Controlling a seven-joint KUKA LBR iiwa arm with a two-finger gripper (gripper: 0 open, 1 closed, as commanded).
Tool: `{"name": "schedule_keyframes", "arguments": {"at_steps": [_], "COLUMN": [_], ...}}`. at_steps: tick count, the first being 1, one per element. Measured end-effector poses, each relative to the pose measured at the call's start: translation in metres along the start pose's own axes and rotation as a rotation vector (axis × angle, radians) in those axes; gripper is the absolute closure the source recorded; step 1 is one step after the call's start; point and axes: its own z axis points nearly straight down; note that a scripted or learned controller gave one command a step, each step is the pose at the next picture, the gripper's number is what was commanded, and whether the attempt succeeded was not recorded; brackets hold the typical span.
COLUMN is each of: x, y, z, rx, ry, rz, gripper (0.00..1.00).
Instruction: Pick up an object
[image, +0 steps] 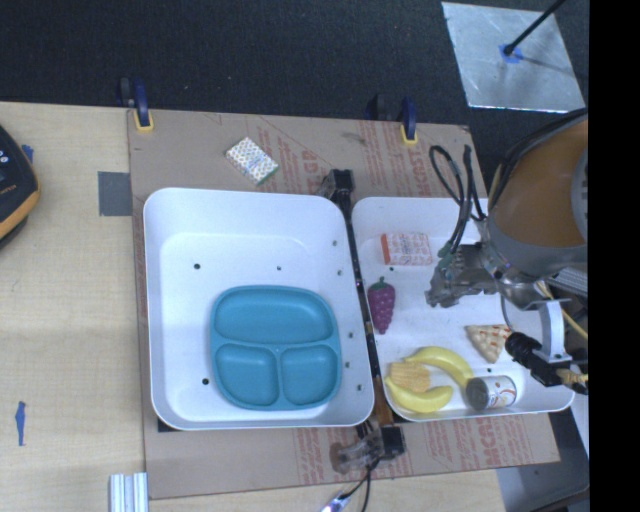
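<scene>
The right bin (400, 212) holds a purple grape bunch (381, 303) near its left wall, a red and white packet (407, 248) at the back, a yellow banana (430, 379) at the front, a pizza slice toy (488, 341) and a small can (492, 392) lying on its side. My gripper (447, 288) hangs over the middle of the right bin, right of the grapes and below the packet. Nothing shows between its fingers.
The left bin (165, 300) holds a blue three-compartment tray (274, 345). A small patterned packet (251, 159) lies on the cardboard behind the left bin. Cables (455, 180) loop above the right bin. A yellow and black device (12, 185) sits at the far left.
</scene>
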Motion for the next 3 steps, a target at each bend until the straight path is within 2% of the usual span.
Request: {"name": "schedule_keyframes", "arguments": {"at_steps": [1, 2, 3], "x": [0.036, -0.008, 0.023], "y": [0.052, 0.061, 0.043], "z": [0.000, 0.000, -0.013], "rx": [0.000, -0.001, 0.002], "ry": [0.000, -0.001, 0.000], "rz": [0.001, 0.002, 0.000], "gripper": [1.00, 1.00, 1.00]}}
